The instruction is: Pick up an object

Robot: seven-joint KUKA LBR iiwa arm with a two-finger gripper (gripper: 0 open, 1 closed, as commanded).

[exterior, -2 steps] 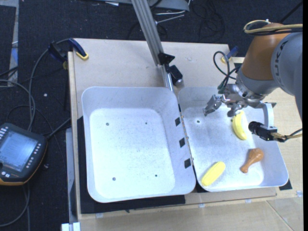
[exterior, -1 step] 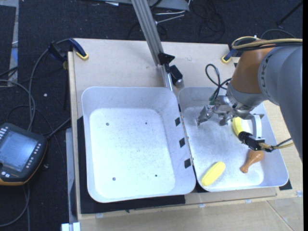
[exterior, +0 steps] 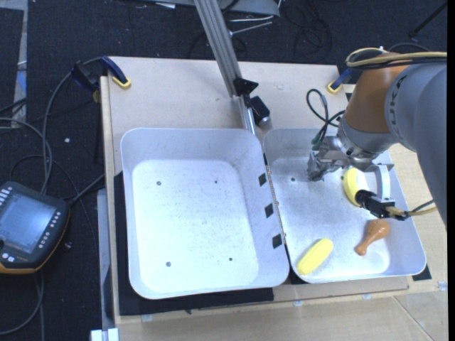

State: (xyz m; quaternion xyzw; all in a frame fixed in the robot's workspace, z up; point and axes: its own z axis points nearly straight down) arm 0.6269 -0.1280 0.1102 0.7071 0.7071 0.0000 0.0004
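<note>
The right bin (exterior: 302,208) holds three things. A yellow oblong piece (exterior: 315,256) lies near the bin's front edge. To its right lies a brown drumstick-shaped piece (exterior: 372,237). A rounder yellow piece with a dark tip (exterior: 353,187) sits by the right wall. My gripper (exterior: 318,168) hangs low over the back of this bin, just left of the rounder yellow piece. The grey arm with its orange band (exterior: 370,98) reaches in from the right above it. I see nothing held in the gripper.
The left bin (exterior: 128,151) stands beside the right one, their walls meeting at the middle. A slanted metal pole (exterior: 222,45) rises behind the bins. Yellow clamps (exterior: 121,82) mark the bench's back corners. A teach pendant (exterior: 25,226) lies on the floor at left.
</note>
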